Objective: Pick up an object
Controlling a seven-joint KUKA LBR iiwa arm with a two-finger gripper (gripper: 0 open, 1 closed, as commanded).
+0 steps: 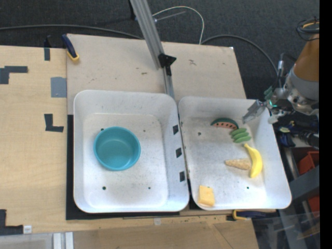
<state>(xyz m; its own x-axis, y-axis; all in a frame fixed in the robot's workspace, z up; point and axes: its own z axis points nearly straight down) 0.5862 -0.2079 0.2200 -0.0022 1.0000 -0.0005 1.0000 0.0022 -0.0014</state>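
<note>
The gripper (255, 110) hangs over the upper right corner of the right bin (220, 105), its grey fingers pointing down and to the left; whether they are apart or together cannot be told from this slant, and nothing shows between them. Just below and to the left of it lies a watermelon slice (224, 123), green rind up, and directly beneath the gripper, a little lower, sits a green ridged piece (240, 135) that nearly touches the slice. Further below, a yellow banana (253, 160) runs downward from the green piece, with a pale tan corn-like piece (237, 164) just beside its left flank. Well below and to the left, a yellow cheese-like block (206, 196) rests against the bin's front rim. Far to the left of the gripper, the left bin (83, 139) holds a teal bowl (117, 148), upright. A grey metal post (148, 25) slants up from the seam between the bins, up and left of the gripper, clear of it. Black and white cables (244, 43) trail across the dark floor above the gripper.
</note>
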